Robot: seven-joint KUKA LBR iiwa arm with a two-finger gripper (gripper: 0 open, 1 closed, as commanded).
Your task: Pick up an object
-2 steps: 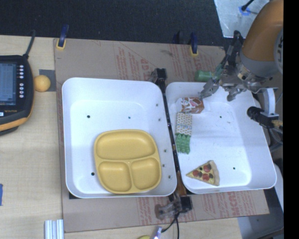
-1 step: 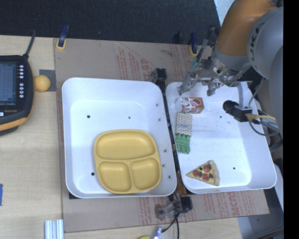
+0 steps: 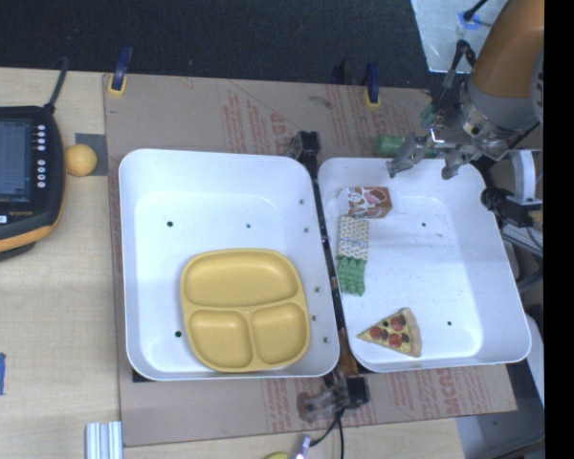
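Observation:
In the right bin (image 3: 459,285) lie three things. A small patterned packet (image 3: 367,201) sits near the bin's back left corner. Just below it along the left wall is a long green patterned strip (image 3: 352,255). A toy pizza slice (image 3: 392,332) rests near the front edge. My gripper (image 3: 427,162) hangs over the bin's back rim, to the right of the packet, its two fingers spread apart and open with nothing between them.
The left bin (image 3: 153,199) holds a yellow divided tray (image 3: 246,309). A teach pendant (image 3: 14,182) and an orange ball (image 3: 80,159) lie at the left on the bench. Clamps stand along the cardboard's back edge.

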